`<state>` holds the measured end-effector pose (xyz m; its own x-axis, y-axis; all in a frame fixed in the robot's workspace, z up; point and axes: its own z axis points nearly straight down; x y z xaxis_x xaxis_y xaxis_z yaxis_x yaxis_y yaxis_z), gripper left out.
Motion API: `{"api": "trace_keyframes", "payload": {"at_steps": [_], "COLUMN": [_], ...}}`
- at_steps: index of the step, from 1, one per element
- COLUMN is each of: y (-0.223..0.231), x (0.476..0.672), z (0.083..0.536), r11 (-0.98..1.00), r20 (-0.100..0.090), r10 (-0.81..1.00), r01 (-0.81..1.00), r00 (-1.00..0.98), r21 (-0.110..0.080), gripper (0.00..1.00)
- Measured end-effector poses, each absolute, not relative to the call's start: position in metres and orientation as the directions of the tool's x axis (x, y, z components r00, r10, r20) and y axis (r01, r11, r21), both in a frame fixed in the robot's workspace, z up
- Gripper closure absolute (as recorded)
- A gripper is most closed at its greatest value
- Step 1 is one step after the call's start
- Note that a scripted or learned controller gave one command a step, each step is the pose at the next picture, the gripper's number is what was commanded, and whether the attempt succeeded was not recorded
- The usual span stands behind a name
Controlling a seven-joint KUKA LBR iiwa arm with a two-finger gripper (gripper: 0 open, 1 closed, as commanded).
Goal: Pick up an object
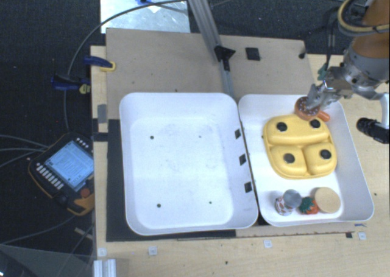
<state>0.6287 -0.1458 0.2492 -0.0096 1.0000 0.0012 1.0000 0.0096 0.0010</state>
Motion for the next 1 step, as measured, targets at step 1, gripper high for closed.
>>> {"api": "trace_keyframes", "payload": {"at_steps": [1], "y": [-0.0912], "x": [0.6362], "z": [0.2357], "r11": [0.01], "r20": [0.001], "r10": [1.0], "r01": [1.0], "r00": [-0.01], "r21": [0.002], "gripper": [1.0]}}
